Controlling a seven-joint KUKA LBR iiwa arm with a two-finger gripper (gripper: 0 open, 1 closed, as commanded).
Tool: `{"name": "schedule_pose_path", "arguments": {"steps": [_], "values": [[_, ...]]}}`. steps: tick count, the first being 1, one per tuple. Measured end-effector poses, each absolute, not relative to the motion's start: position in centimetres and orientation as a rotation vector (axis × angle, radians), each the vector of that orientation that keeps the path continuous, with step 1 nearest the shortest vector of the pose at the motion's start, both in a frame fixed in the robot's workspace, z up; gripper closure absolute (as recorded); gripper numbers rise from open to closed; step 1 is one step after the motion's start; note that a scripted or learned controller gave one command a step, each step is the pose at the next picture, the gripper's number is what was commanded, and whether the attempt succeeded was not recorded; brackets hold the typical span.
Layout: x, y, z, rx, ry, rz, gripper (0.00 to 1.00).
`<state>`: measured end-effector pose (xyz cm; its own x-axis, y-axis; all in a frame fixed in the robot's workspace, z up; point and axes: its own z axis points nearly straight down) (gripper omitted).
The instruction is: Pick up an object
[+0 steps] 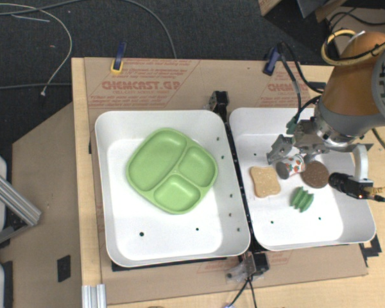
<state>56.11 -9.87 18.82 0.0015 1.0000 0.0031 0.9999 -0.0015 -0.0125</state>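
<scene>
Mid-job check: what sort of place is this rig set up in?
Likely a robotics lab test bench: two white bins clamped on cardboard sheeting, toy food such as a bread slice by the gripper, and loose cables on dark carpet.

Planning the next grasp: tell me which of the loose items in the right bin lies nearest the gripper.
The small white piece with red marks, right beside the gripper. The brown round piece, toast slice and green item all lie farther out.
</scene>
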Motion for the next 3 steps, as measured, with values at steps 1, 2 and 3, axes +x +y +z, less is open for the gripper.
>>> {"name": "schedule_pose_path", "arguments": {"steps": [1,2,3], "values": [[56.4,-9.9,19.3,-2.219,-2.22,0.0,0.0],[56.1,-10.4,13.1,-2.217,-2.215,0.007,0.0],[56.2,-10.3,8.6,-2.221,-2.219,-0.005,0.0]]}}
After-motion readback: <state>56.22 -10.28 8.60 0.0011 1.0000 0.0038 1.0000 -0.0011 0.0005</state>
